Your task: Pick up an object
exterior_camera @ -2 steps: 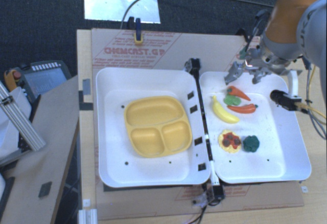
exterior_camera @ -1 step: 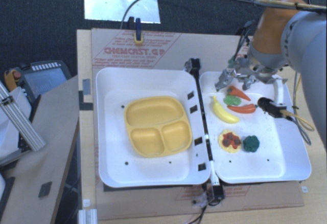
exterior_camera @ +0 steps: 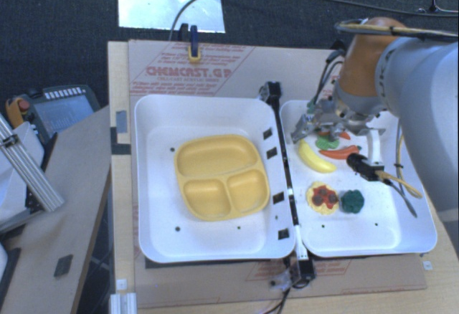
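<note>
My gripper hangs low over the back of the right bin, reaching in from the right. Right beside it lie a small green toy and a red-orange pepper. A yellow banana lies just in front of the gripper, near the bin's left wall. Closer to the front sit a round pizza-like piece with red topping and a dark green broccoli. I see nothing held in the gripper.
The left bin holds a yellow divided plate. A black divider runs between the two bins. The arm's grey body covers the right bin's back right corner.
</note>
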`<state>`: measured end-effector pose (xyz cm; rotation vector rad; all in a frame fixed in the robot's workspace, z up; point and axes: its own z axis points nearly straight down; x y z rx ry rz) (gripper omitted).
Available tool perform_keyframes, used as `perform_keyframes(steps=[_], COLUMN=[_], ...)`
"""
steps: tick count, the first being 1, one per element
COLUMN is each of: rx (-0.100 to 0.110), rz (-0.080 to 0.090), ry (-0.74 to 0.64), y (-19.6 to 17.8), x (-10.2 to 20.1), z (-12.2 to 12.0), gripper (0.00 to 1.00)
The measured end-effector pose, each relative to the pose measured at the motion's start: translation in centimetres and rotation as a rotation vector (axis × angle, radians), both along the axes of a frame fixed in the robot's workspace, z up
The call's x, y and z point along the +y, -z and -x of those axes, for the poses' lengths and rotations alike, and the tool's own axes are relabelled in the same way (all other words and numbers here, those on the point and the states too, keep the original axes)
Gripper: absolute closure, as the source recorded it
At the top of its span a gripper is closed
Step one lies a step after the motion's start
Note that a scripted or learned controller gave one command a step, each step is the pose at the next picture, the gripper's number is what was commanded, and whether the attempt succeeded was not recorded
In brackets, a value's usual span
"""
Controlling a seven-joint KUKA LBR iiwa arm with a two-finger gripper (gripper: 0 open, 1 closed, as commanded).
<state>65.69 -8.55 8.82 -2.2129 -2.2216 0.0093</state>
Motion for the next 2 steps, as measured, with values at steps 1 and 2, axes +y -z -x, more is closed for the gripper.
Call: perform_keyframes(steps=[1,2], rx=[-0.008,-0.015], rz=[0.001,0.001], ry=[-0.001,-0.001], y=[-1.4,-5.9], x=[0.0,0.2], z=[-0.2,-0.4], gripper=[1.0,1.0])
